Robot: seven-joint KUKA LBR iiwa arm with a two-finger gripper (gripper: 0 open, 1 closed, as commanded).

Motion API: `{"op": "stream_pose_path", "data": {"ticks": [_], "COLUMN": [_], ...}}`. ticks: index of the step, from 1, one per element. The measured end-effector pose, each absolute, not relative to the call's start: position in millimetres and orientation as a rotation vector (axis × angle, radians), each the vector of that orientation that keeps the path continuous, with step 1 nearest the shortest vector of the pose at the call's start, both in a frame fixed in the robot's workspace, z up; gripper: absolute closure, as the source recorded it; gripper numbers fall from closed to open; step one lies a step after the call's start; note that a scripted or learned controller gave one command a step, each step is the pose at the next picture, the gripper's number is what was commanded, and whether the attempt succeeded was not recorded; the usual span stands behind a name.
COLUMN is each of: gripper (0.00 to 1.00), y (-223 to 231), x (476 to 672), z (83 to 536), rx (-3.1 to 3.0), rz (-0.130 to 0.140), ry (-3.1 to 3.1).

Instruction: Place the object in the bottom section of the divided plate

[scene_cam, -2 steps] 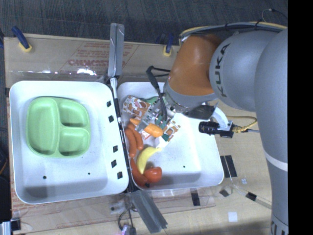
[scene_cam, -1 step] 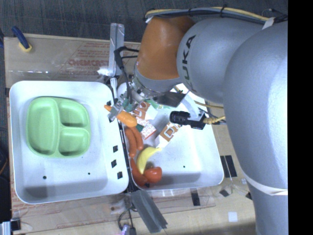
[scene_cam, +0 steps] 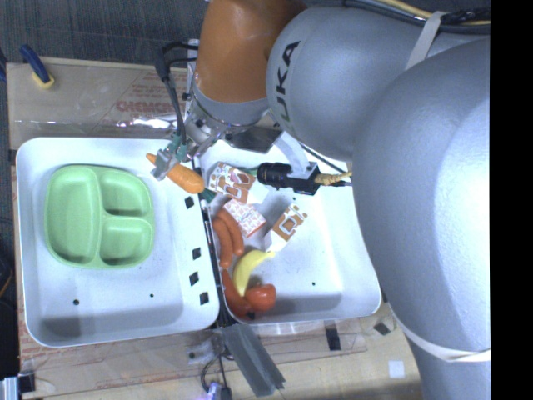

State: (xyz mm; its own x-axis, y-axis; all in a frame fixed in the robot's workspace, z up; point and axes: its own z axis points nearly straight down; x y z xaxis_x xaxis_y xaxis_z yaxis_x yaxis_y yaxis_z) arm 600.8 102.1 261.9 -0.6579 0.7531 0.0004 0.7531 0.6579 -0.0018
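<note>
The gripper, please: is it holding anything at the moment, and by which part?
The gripper appears to hold the toy carrot by its upper-left end, above the left bin's right edge.

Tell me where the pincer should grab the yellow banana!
Probably across the banana's middle, coming straight down from above. It lies flat on the sausages with its curved yellow body exposed on top, and its lower end is crowded by the tomato.

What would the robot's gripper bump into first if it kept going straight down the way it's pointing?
Probably the carrot: the gripper is right over it, by the ridge between the two bins. Depth is hard to judge from here.
</note>
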Motion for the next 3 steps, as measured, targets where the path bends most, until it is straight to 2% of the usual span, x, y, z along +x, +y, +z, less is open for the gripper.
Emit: {"op": "stream_pose_path", "data": {"ticks": [1, 2, 3], "gripper": [1.00, 1.00, 0.00], "y": [181.6, 211.5, 211.9], "x": [601.0, 598.9, 598.8], "z": [279.3, 263.4, 263.5], "rx": [-1.350, -1.089, -1.088], "rz": [0.002, 0.004, 0.004], "ry": [-2.837, -2.944, -2.944]}}
